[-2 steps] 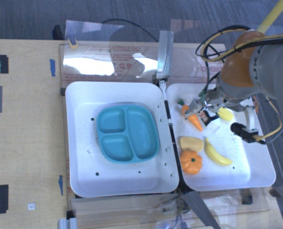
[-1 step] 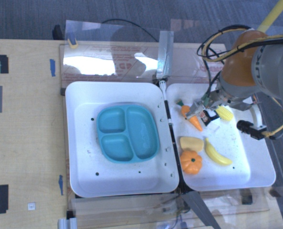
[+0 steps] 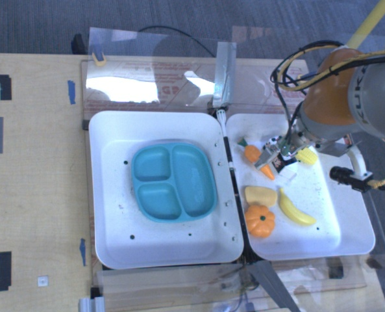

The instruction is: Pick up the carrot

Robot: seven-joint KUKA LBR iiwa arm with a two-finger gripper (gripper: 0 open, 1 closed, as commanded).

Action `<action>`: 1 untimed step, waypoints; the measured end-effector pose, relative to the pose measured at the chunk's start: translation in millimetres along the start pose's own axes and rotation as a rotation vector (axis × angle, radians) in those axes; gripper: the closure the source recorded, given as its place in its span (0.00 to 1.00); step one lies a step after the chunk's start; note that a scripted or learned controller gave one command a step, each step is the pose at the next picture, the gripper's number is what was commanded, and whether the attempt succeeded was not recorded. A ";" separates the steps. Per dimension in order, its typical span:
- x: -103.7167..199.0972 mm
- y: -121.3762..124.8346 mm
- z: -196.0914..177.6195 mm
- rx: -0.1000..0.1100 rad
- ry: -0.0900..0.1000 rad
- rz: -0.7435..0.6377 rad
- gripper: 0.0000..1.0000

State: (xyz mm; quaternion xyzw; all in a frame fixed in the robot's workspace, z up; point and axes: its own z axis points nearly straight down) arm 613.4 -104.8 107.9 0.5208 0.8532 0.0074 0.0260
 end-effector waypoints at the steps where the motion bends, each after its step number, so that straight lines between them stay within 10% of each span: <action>1: -1.7 3.8 -16.0 -0.010 -0.003 0.001 1.00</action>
